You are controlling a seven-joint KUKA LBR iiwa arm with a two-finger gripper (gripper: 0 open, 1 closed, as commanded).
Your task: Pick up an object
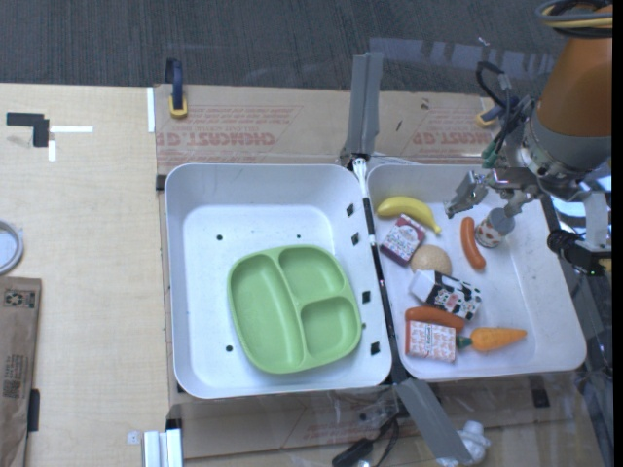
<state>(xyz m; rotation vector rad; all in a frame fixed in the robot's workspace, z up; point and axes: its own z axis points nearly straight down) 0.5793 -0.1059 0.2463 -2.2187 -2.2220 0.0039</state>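
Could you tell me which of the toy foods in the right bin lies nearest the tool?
The red sausage, lying just below and left of the tool. The banana lies further left, and the carrot sits near the bin's front edge.

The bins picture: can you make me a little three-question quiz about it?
1. True or false: the green plate lies in the left bin.
2. Which lies nearest the gripper: A) carrot B) banana C) hot dog?
3. Fill in: the plate has ___ compartments.

Key: 1 true; 2 C; 3 three.
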